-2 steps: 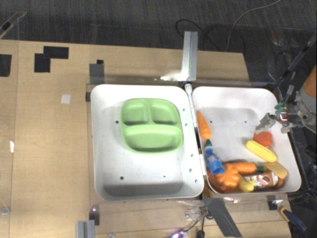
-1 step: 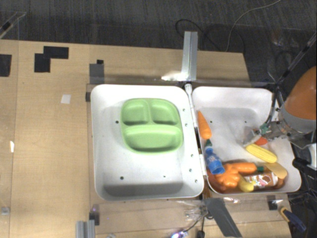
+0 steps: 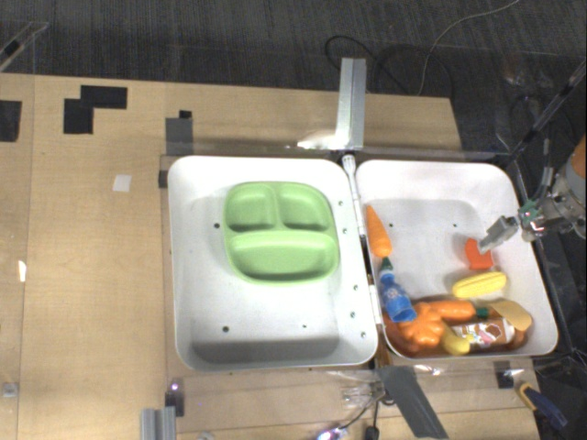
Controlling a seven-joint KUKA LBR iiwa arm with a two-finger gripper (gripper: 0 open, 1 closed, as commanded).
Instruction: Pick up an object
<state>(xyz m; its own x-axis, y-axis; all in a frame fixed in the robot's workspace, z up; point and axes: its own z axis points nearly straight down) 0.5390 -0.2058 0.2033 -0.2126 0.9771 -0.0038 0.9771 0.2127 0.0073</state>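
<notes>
A small orange-red block (image 3: 478,254) lies near the right wall of the right bin (image 3: 431,186), apart from the toy food heaped along that bin's front edge. The gripper (image 3: 500,233) hangs just above and beside it; whether its jaws are wide or narrow I cannot tell. This looks like the approach step: next, it likely needs centring over the block, then descending. A yellow banana (image 3: 480,285) lies just in front.

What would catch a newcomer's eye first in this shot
The light green divided plate lying alone in the left bin stands out most. Next is the bright jumble along the right bin's near edge: a blue bottle, an orange carrot, a yellow piece. The gripper hangs just above it.
</notes>
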